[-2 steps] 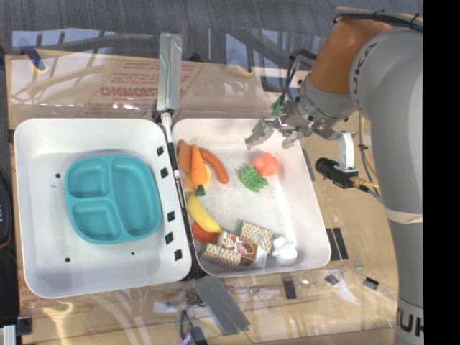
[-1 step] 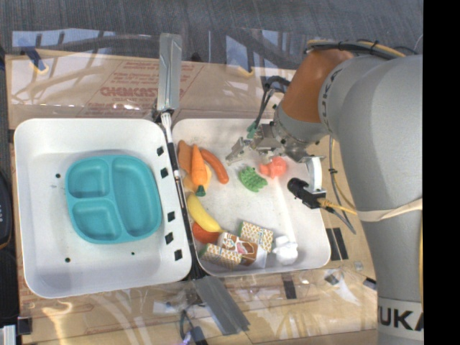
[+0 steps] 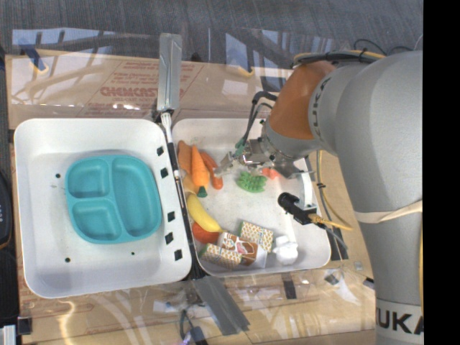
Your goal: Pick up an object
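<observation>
The big grey robot arm with the orange band [image 3: 316,113] reaches in from the right and leans over the right white bin [image 3: 309,261]. Its small metal gripper [image 3: 244,157] hangs low over the far part of that bin, just above a spiky green toy [image 3: 251,183]. The gripper is small and a bit dark here, so I cannot tell how wide it is or if it has anything in it. Nothing looks lifted up yet.

So the job looks like it is just at the start of the grab. The arm is down by the toys, but a toy must be caught and raised, and that is not done.

The things to pick from all lie in the right bin. Two orange toy carrots [image 3: 195,165] lie at its left side, near the wall between the bins. A yellow toy banana [image 3: 200,212] lies nearer, with a round orange fruit [image 3: 204,233] touching it. Small printed snack boxes [image 3: 241,246] sit at the near edge, and a little white bottle [image 3: 286,250] is just right of them.

The left white bin [image 3: 36,264] holds a blue-green tray with three parts [image 3: 111,198].

For words, "KUKA" [image 3: 397,322] is on the arm at the near right. Faint red letters show on the brown cardboard [image 3: 108,88] at the far side, too blurry to read. The box prints are too small to read.
</observation>
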Available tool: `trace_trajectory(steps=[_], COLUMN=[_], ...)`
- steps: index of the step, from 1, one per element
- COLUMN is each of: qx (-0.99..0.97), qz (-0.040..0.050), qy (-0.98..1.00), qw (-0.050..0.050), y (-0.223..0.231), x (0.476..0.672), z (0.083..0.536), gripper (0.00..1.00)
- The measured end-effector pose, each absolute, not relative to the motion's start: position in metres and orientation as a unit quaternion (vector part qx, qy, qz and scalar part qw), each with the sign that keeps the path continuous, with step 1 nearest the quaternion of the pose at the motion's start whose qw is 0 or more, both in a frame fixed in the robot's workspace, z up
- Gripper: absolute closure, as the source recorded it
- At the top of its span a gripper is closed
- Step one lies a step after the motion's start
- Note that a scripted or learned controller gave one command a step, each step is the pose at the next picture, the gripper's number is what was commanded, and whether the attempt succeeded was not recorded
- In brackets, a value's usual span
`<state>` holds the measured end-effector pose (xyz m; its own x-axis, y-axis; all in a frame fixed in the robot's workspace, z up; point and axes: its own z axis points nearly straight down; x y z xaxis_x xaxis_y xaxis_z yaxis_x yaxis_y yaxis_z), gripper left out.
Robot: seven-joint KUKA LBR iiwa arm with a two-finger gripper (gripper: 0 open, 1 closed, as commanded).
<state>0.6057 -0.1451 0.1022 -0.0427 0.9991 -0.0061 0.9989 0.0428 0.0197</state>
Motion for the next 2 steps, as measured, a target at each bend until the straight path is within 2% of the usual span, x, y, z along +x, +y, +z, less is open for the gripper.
trace_trajectory(steps=[1,2], qx=[0.689,0.68], qz=[-0.0002,-0.0004], qy=[0.725,0.733], qw=[0.005,-0.001], y=[-0.103,-0.115], x=[0.588,0.657], z=[0.096,0.092], gripper=[0.0,0.0])
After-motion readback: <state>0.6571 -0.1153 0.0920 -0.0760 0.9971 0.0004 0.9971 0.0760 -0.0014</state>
